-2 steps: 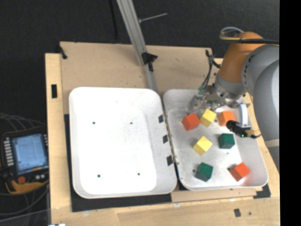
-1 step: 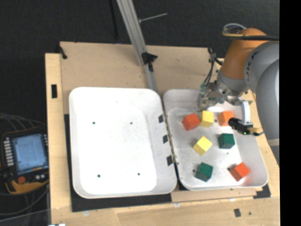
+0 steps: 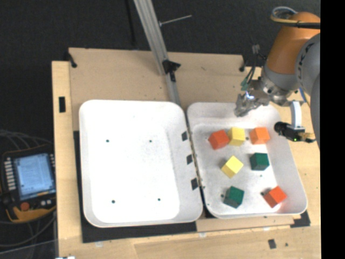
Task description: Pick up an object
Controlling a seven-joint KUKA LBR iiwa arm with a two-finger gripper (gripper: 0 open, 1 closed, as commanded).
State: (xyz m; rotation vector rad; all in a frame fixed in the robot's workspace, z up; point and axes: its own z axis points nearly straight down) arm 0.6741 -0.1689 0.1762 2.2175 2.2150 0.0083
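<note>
The right bin [image 3: 211, 115] holds several small cubes. An orange-red cube [image 3: 219, 140], a yellow cube [image 3: 237, 136] and an orange cube [image 3: 259, 135] line up near its far side. Below them lie a second yellow cube [image 3: 232, 166] and a dark green cube [image 3: 259, 161]. Near the front sit another green cube [image 3: 234, 196] and an orange-red cube [image 3: 274, 196]. My gripper [image 3: 243, 108] hangs over the bin's far edge, just above the yellow and orange cubes, with nothing seen in it.
The left bin [image 3: 132, 161] lies beside the right one. A metal pole [image 3: 156, 39] slants up from between the bins at the back. A tablet device [image 3: 29, 177] sits off the bench at left.
</note>
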